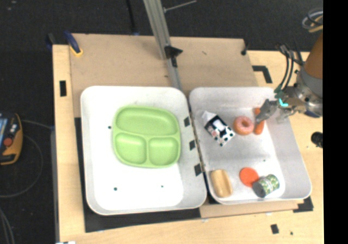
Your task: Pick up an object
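The bench [136, 61] carries 2 shallow white bins side by side, filling the middle of the frame. The left bin [98, 183] holds 1 green divided plate [147, 136], lying flat with its 3 compartments facing up, a large one toward the top and 2 smaller ones below. The right bin [283, 156] holds the loose objects. A small black-and-white carton [218, 127] lies tilted in its upper left part. Just right of it is a pink doughnut ring [244, 125], and an orange piece [259, 124] stands just beside the ring on its right. Along the lower edge of this bin lie a tan bread-like piece [221, 182] at the lower left, an orange disc [248, 175] right of it, and a green can [267, 185] on its side, touching the disc. The arm comes in from the right edge of the frame, and its hand [267, 111] sits low over the upper right part of the right bin, just above the orange piece and near the doughnut ring. How far the hand is open cannot be told at this angle, nor whether it has hold of anything. A grey metal post [157, 25] rises from the bench at the top centre.
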### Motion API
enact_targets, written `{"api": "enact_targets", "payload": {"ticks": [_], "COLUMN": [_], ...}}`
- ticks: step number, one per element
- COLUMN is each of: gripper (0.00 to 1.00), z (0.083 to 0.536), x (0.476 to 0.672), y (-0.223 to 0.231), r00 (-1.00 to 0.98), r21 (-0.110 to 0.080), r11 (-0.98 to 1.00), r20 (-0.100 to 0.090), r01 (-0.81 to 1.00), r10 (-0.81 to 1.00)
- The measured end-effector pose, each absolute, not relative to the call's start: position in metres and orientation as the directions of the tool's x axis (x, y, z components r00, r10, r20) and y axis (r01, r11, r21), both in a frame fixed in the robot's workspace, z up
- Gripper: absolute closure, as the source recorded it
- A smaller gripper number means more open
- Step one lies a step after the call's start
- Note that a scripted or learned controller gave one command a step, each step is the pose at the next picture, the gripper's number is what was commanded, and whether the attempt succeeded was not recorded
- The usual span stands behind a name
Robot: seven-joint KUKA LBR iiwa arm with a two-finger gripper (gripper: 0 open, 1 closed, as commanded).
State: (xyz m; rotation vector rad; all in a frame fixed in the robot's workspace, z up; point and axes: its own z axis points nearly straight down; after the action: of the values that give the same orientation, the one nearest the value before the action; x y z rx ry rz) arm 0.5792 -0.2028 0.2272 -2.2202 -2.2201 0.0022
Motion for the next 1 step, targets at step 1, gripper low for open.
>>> {"api": "enact_targets", "payload": {"ticks": [1], "gripper": [0.0], "z": [0.229], "x": [0.5802], "y": [-0.203], "r00": [-0.001], "r21": [0.002], "r11": [0.001], "r20": [-0.001], "r01": [1.0], "r10": [1.0]}}
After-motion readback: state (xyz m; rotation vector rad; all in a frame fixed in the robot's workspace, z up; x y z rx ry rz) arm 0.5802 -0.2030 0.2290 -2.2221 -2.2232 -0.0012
